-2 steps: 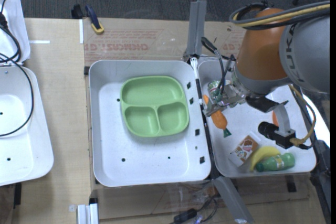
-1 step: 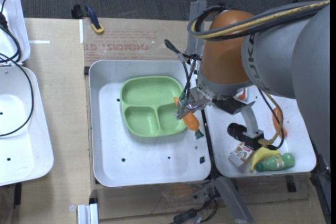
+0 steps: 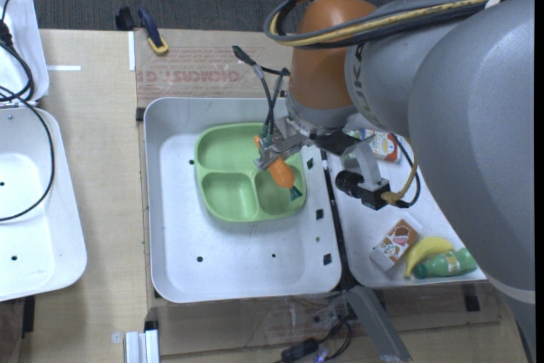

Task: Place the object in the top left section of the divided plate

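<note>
You have the orange carrot (image 3: 281,174) held in the jaws of the gripper (image 3: 274,155) over the green divided plate's (image 3: 223,155) right edge; its target section lies toward frame left, slightly up.

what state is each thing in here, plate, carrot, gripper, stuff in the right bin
divided plate: flat in the left bin, sections bare
carrot: over the plate's right edge, at the gripper tips; grip unclear
banana: lying in the right bin
green bottle: on its side beside the banana
small carton: lying flat
</note>
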`<state>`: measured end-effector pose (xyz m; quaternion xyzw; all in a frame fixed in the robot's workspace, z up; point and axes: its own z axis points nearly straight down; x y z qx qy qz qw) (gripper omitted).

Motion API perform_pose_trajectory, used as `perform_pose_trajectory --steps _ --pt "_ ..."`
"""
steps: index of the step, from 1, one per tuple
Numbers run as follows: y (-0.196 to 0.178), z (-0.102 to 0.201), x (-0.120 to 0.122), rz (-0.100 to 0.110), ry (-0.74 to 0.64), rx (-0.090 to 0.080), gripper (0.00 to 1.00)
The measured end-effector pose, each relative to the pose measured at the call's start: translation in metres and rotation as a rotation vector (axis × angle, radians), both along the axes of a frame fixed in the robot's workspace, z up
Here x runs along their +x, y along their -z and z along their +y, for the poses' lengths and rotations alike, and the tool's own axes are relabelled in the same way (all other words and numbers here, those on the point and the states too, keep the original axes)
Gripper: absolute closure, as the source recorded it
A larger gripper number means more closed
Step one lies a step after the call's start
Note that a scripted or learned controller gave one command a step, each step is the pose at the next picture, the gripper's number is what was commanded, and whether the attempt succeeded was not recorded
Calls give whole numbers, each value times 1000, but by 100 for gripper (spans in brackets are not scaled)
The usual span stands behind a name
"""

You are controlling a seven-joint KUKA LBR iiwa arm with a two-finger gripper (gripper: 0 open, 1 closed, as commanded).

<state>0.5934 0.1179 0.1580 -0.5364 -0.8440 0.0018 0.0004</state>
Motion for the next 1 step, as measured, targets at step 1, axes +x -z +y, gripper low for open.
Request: perform_pose_trajectory --steps 1 --pt "0 0 0 -1 0 0 0"
